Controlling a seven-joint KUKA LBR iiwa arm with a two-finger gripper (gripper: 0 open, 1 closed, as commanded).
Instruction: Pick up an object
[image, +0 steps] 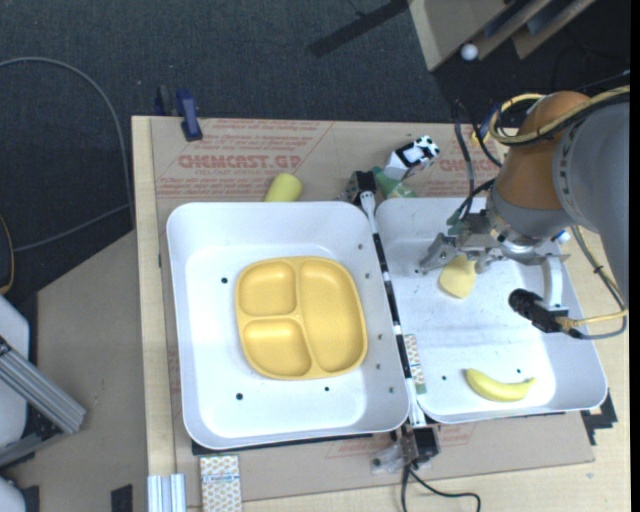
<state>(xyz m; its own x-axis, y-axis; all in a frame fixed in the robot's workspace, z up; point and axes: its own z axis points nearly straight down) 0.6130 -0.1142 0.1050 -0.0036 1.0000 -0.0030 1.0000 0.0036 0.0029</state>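
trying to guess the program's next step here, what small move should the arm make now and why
Probably a short straight descent, then close. The gripper hangs in the right bin directly over the pale yellow block, nearer than the banana by the front rim. Nothing shows between its fingers yet.

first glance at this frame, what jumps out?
The yellow divided plate sits in the middle of the left bin, the biggest block of colour in view. In the right bin, the end effector is down over a pale yellow object near the bin's far side, and a banana lies near the front edge. A small yellow item rests on the cardboard behind the left bin.
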